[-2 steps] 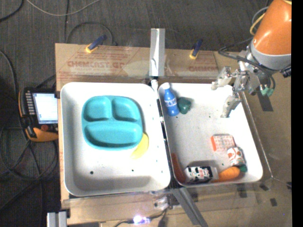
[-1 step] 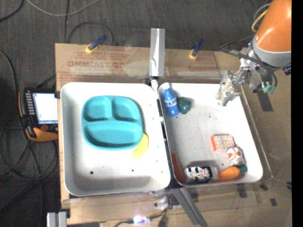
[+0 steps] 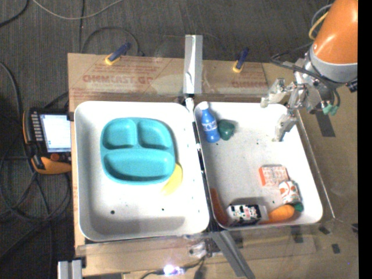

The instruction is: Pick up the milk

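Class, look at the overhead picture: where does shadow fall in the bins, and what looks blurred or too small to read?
Camera view: soft shadow lies beneath the teal tray in the left bin; the right bin is evenly lit; the tool looks slightly blurred; print on the milk carton is too small to read.

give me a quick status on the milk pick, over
Hand up at the right bin's far edge, holding nothing. Milk lying at the near edge, untouched. Carrot right beside the milk.
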{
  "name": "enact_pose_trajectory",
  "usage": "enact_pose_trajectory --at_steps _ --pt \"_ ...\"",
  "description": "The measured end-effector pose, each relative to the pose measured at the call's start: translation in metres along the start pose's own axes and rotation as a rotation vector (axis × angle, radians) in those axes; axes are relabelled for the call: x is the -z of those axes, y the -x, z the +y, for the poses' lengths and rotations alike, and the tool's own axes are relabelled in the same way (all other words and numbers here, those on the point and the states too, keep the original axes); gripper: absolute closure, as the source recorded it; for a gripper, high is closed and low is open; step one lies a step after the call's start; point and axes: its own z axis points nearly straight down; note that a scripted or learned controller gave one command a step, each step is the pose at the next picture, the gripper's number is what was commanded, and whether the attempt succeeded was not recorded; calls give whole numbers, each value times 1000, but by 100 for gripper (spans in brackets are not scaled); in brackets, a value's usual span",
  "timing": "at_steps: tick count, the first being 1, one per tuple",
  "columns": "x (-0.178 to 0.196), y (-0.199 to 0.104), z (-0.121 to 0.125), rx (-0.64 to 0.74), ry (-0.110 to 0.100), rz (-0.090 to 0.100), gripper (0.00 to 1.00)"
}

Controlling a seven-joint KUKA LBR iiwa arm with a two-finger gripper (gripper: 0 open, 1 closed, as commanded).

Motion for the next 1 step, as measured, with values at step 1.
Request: enact_pose_trajectory --at_steps 1 --pt "-122 -84 16 15 2 10 0"
